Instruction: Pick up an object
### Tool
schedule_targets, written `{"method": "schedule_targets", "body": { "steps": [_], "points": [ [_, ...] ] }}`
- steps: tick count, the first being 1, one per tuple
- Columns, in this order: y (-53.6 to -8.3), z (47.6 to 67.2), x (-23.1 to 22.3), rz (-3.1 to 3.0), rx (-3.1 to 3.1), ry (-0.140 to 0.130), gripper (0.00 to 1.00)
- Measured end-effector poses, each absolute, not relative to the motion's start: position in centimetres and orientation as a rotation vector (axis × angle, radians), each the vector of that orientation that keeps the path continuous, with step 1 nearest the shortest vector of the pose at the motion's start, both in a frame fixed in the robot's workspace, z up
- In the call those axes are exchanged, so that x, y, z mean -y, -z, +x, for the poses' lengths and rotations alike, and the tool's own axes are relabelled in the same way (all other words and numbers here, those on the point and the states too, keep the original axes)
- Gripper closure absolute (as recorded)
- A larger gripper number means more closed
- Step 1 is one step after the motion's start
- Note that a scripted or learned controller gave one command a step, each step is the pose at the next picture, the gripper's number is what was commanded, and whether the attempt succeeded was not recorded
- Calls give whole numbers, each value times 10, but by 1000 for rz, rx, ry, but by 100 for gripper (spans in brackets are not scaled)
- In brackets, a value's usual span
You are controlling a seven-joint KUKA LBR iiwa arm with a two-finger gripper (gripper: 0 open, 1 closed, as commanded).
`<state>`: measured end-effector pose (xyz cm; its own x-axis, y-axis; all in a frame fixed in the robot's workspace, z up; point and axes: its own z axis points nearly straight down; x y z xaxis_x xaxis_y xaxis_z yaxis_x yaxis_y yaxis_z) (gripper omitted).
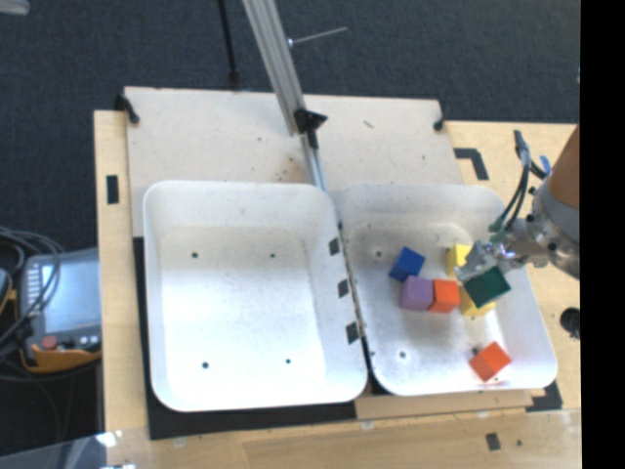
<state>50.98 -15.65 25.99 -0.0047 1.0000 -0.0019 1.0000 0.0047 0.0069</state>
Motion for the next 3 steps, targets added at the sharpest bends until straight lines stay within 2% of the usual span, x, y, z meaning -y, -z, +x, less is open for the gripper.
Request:
{"method": "schedule_targets", "body": {
  "steps": [1,3],
  "points": [
    [-247,535,106,2214,-2228,0,100],
    [-260,582,18,2212,-2229,-4,100]
  ]
}}
